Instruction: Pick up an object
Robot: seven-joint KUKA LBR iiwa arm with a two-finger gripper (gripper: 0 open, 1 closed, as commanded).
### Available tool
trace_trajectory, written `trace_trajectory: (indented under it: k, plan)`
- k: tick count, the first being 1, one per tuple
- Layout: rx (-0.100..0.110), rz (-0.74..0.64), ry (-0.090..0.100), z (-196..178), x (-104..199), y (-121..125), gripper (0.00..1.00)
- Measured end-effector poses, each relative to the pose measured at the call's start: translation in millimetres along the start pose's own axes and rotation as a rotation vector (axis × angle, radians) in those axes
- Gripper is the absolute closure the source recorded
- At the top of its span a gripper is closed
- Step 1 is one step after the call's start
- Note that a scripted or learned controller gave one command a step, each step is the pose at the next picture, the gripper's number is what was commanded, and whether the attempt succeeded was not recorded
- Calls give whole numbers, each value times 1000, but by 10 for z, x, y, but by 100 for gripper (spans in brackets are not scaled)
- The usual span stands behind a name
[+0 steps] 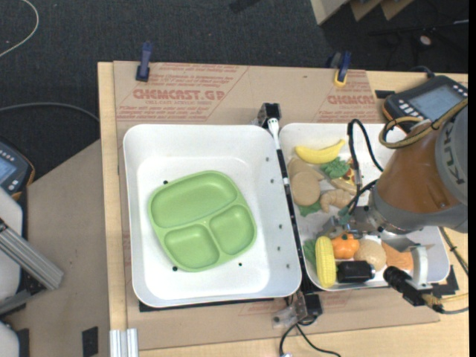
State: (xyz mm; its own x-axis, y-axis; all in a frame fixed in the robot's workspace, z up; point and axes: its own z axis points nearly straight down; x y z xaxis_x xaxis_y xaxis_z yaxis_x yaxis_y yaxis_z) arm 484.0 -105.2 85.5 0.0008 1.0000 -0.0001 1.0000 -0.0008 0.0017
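— Saw trouble ahead?

— Plenty. Found the arm [416, 188] low over the right bin [312, 282], below and right of the banana [321, 152], with toy food packed tight underneath. Could easily have pinched two pieces at once, or nudged one aside and closed on nothing.

— Blamed the crowding?

— Mostly. Blamed the shapes too: round and smooth, likely to slip out of a pinch. Worried also about snagging the black cable [355, 136] looping just right of the banana.

— And the gripper [355, 218]?

— Spotted below the banana, tucked under the wrist. Could not tell how wide or narrow it stood, nor made out anything held.

— Which piece, then?

— Guessed the small orange fruit [343, 246], straight below the banana and nearest the gripper. Looked round and glossy, with a green stem. Sat wedged between a yellow corn cob [324, 261] on its left and a pale tan lump [372, 255] on its right, touching both or nearly so.

— Considered others?

— Noted the tan rounds [303, 184] just below and left of the banana, and a black block [353, 271] lower down, past the orange fruit. Ruled out the green tray [202, 220], well left of the banana in the other bin.
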Motion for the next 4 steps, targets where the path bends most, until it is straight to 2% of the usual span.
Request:
trace_trajectory:
  k: [1, 2, 3, 4]
  plan:
    - [-3, 1, -2, -107, -15, 17, 100]
    - [-7, -10, 2, -1042, 765, 31, 100]
    - [-2, -8, 2, -1423, 1291, -41, 100]
    - [8, -7, 2, -1091, 1831, -59, 100]
